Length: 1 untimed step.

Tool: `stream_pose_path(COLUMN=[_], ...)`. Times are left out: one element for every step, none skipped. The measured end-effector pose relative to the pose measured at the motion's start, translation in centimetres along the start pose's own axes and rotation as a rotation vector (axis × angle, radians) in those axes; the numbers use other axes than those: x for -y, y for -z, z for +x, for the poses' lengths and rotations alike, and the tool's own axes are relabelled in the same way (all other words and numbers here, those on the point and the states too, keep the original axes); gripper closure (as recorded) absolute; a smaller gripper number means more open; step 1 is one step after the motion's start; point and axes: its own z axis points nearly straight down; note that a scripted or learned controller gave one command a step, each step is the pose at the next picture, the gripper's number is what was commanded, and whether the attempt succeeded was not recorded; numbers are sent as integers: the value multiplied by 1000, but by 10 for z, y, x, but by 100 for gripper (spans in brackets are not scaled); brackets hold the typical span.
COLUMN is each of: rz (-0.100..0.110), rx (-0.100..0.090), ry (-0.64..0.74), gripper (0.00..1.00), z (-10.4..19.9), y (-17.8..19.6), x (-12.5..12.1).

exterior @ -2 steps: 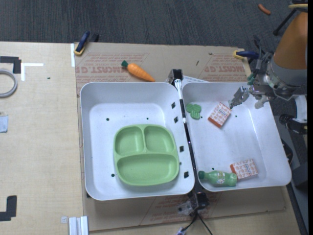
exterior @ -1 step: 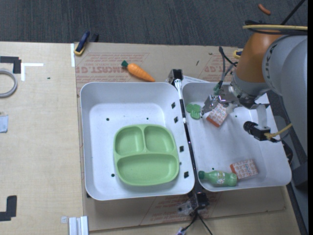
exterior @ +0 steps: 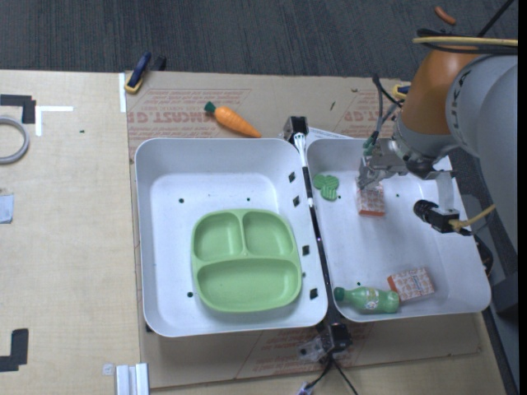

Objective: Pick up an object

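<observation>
My gripper reaches down into the right bin near its back left part. Directly below it, touching its tip, is a small red and white packet. Whether the packet lies on the bin floor or hangs from the gripper is unclear. A green crumpled item lies just left of the gripper. Along the front of the same bin, a green bottle lies on its side, and a red and white carton sits right of it.
The left bin holds a green divided plate. A toy carrot lies on the cardboard behind the bins, and a blue clip sits at the back left. A black cable connector hangs beside the arm over the right bin.
</observation>
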Motion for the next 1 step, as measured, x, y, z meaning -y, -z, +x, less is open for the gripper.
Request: stream_pose_path(rz=[0], rx=[0], ry=[0], gripper=[0], z=[0], y=[0], x=[0])
